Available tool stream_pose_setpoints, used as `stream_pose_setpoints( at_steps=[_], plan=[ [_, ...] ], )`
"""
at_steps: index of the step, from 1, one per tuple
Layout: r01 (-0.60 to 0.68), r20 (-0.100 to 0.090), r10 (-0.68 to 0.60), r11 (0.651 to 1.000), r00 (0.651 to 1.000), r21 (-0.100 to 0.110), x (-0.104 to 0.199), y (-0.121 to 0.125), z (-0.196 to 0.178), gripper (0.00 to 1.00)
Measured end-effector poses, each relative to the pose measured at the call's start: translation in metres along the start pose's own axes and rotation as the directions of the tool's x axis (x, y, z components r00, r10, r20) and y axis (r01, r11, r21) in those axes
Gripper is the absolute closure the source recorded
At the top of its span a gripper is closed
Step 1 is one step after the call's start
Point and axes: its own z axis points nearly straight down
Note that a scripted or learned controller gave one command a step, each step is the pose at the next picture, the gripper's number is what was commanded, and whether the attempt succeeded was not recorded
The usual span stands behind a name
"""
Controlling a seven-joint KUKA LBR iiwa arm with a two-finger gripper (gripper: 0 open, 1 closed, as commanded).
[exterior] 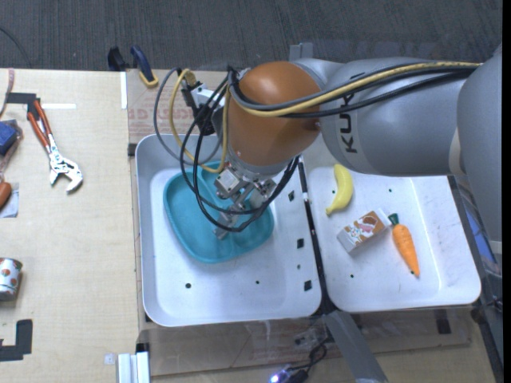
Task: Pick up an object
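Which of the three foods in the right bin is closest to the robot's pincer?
The banana. It lies at the bin's upper left, nearest the pincer. The carrot and small box lie farther right.

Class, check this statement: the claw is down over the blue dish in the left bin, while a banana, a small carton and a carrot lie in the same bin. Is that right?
Not quite. The camera view shows the claw over the blue dish in the left bin, but the banana, small carton and carrot lie in the right bin.
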Motion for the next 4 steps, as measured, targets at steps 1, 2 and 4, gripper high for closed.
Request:
stream_pose_setpoints(
  at_steps=[1,2,4],
  plan=[
    [0.357,0.008,-0.357,0.934,0.934,-0.004,-0.001,-0.018,-0.001,0.00],
    [0.681,0.002,-0.681,0.732,0.732,-0.002,-0.015,-0.013,0.000,0.00],
    [0.688,-0.024,-0.688,0.726,0.726,0.011,-0.023,0.086,-0.010,1.00]
  ],
)
